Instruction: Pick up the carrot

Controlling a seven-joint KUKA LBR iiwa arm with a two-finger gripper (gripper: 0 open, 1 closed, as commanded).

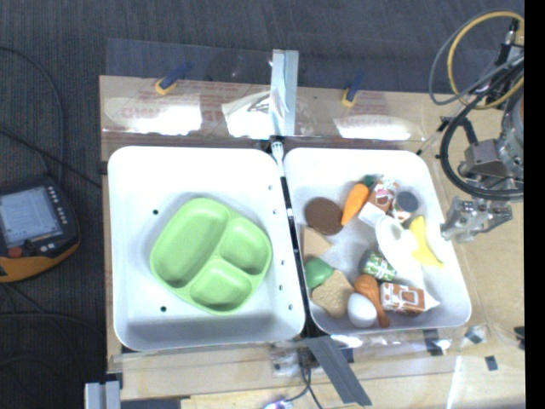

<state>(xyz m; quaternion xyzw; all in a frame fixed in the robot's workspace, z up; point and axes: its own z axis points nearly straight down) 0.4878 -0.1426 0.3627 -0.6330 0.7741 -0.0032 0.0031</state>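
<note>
Carrot (355,202) lies in right bin (443,254), tray (213,252) in left.

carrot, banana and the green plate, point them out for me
carrot (355,203), camera view, middle of its orange body
banana (424,241), camera view, middle of its curve
green plate (212,252), camera view, centre ridge between compartments

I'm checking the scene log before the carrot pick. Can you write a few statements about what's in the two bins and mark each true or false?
1. The green plastic divided plate lies in the left white bin. True.
2. The orange toy carrot with a green top lies in the left bin. False: it lies in the right white bin, near its far side.
3. The claw grips the carrot. False: it sits by the right bin's right rim, apart from the carrot.
4. A yellow toy banana lies in the right bin. True.
</note>
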